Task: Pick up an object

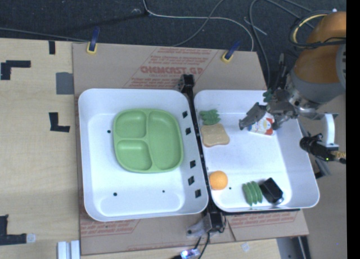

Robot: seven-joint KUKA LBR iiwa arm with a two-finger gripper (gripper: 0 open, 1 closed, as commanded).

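I am reaching into the right bin (292, 156) from its far right side, and my jaws (260, 118) are hanging low over its upper part. I cannot tell how far they are standing apart, nor whether anything is sitting between them. A small red and white object (266, 126) is lying directly under them, half hidden by the dark fingers, so I cannot make out what it is.

Just left of my jaws, a tan bread-like slice (215, 135) is resting in the same bin, with a small green leafy piece (209, 117) touching its upper edge. Nearer the camera, an orange ball (218, 181) is sitting by the left wall, and a green ridged piece (252, 192) is lying beside a black block (272, 190).

Well to my left, the left bin (95, 156) is holding a green divided plate (148, 140). Both bins are sitting on cardboard on the worktop (34, 156).
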